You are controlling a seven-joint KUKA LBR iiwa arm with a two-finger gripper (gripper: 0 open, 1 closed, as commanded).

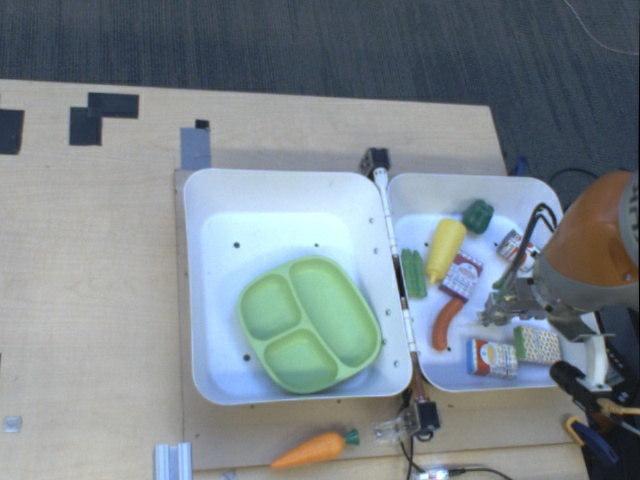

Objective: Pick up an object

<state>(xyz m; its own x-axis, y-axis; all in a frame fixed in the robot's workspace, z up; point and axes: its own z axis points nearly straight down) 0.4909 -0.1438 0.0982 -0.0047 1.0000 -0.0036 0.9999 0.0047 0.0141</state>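
Observation:
The right bin (530, 190) holds several toy foods: a yellow piece (446, 248), a dark green pepper (478, 215), a green bean pod (413, 273), a red and white packet (462, 276), an orange-red sausage (445, 325), a small carton (492, 358) and a green patterned box (538, 344). My gripper (499, 306) hangs low over the right half of this bin. It is just right of the sausage and above the carton. The grey wrist and orange band (598, 238) cover the bin's right edge. A small wrapped item (512, 243) lies beside the wrist.
The left bin (215, 268) holds a light green divided plate (308, 323). An orange carrot (312, 450) lies on the bench in front of the bins. A black clamp (376, 160) sits at the far end of the divider between the bins.

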